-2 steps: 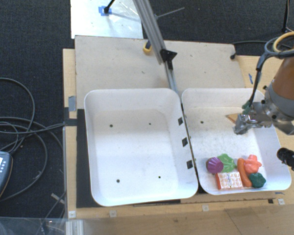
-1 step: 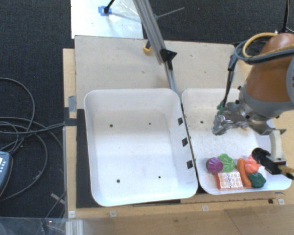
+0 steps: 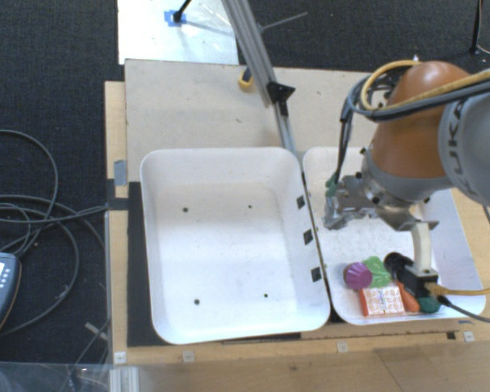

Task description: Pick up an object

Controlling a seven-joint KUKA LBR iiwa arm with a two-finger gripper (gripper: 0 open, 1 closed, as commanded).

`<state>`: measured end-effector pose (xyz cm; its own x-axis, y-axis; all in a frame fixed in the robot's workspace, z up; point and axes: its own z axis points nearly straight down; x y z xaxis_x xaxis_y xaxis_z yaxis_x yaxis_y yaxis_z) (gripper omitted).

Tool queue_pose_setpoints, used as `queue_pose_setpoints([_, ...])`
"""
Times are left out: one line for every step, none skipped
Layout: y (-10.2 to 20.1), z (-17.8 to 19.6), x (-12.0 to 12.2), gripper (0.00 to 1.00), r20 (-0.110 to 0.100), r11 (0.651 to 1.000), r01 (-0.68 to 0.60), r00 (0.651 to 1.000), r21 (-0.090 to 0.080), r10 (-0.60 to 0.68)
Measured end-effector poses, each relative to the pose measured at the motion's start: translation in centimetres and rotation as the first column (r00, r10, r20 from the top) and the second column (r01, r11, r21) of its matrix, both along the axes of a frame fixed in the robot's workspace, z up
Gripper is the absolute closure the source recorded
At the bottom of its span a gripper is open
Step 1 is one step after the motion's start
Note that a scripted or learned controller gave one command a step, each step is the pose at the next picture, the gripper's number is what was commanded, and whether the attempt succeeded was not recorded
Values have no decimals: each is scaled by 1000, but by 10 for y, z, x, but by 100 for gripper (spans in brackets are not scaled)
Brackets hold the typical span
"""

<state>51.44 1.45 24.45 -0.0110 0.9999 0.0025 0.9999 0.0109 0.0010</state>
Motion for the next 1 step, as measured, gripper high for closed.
queue_pose_setpoints([47,-9,13,100,1,1000,1,1000,-1,-1])
